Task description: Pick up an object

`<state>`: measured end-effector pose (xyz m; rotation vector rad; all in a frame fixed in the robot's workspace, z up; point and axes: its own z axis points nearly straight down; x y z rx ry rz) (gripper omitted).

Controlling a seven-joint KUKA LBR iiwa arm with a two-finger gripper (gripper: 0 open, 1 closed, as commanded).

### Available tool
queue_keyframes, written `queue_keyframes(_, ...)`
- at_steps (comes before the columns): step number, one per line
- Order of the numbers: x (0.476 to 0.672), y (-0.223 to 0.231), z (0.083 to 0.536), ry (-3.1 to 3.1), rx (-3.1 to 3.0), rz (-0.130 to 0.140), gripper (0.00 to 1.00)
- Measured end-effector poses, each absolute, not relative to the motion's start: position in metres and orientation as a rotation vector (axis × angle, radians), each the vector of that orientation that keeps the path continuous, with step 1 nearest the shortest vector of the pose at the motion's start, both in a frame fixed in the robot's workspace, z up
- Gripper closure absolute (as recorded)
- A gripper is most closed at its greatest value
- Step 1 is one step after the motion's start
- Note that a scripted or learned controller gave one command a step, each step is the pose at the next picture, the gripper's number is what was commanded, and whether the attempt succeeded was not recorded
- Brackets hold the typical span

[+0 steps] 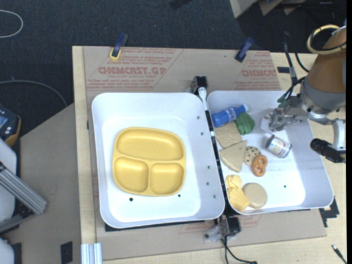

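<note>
Across the surface, two bins sit side by side, and your gripper hovers over the right one.

Look left first: the left bin (104,147) holds a yellow divided plate (148,160) and nothing for the task. Moving right, the right bin (308,186) carries a blue bottle (227,116), a green piece (245,124), a tan wedge (234,154), a pretzel (259,165), a banana (235,191) and a round tan disc (255,193). The small can (278,146) lies on its side, long axis running left to right, just below the gripper (279,118). You cannot tell from this angle whether the gripper is spread or pressed together; nothing shows between its tips. Your likeliest move is a short drop onto the can.
</note>
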<state>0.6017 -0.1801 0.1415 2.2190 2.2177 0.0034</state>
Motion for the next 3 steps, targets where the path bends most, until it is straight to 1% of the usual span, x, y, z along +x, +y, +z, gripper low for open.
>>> queue_keyframes(1, 0.608, -0.177, 0.204, 2.217, 2.214, 0.006, 1.0)
queue_keyframes(2, 0.61, -0.177, 0.227, 2.218, 2.216, 0.005, 1.0)
queue_keyframes(3, 0.611, -0.131, 0.226, 2.229, 2.217, 0.002, 1.0)
